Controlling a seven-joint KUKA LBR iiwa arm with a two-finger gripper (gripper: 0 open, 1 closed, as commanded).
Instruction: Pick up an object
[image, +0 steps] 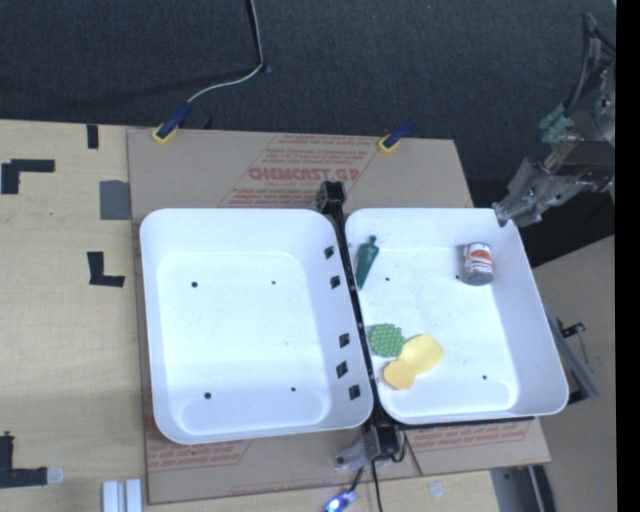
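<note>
The right bin (541, 330) holds four objects. A small can with a red and white label (477, 263) stands near its far right corner. A dark teal, slim object (366, 259) lies by the divider at the far left. Closer to the front lie a green, bumpy object (386, 340) and a yellow, rounded object (413, 361), touching each other. My gripper (510, 211) hangs at the bin's far right corner, just outside the rim, up and to the right of the can. It touches none of the objects.
The left bin (150, 300) sits beside the right one, with black clips (343, 340) along their shared wall. Both rest on a cardboard sheet (300, 170) held by blue and yellow clamps. A cable (255, 50) runs across the dark backdrop.
</note>
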